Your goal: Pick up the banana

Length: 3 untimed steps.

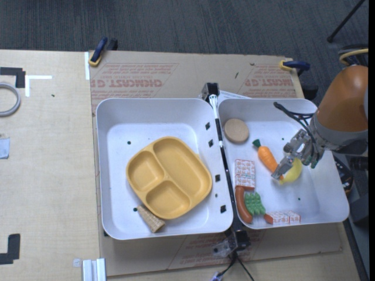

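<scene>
floor [187,13]: dark grey carpet at my 12 o'clock | bench [47,174]: pale wood at 9 | cardboard sheet [193,75] under bins

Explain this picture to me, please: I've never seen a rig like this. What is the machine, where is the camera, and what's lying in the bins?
One camera looks down at a slant on a bench with two white bins. The grey and orange shape at the right is a robot arm; its claw is down at the banana, whose yellow shows right at the tips. Whether the banana is truly gripped is hard to tell. The right bin also has a carrot, a round cookie, a sausage, a green toy and two small boxes. The left bin has a yellow tray and a cracker.
</scene>
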Tool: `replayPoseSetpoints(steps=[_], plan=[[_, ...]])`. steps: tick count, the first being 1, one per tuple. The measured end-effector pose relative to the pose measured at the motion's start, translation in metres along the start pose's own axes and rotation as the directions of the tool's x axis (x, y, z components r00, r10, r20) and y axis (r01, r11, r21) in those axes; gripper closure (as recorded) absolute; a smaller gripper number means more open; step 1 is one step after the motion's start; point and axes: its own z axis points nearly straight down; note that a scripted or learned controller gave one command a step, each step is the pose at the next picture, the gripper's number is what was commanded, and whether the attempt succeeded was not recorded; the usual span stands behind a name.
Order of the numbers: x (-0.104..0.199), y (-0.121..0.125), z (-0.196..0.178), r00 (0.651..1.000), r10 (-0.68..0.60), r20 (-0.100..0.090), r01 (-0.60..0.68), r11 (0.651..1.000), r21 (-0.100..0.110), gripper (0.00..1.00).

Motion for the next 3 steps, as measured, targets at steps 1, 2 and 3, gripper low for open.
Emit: replayPoseSetpoints(steps=[1, 2, 3], plan=[[-0.001, 0.000, -0.010, 1.000, 0.003, 0.003, -0.003, 1.000, -0.001, 1.00], [0.008, 0.056, -0.074, 0.996, 0.092, 0.000, -0.092, 0.996, 0.000, 1.00], [0.008, 0.056, -0.074, 0.996, 0.092, 0.000, -0.092, 0.996, 0.000, 0.00]])
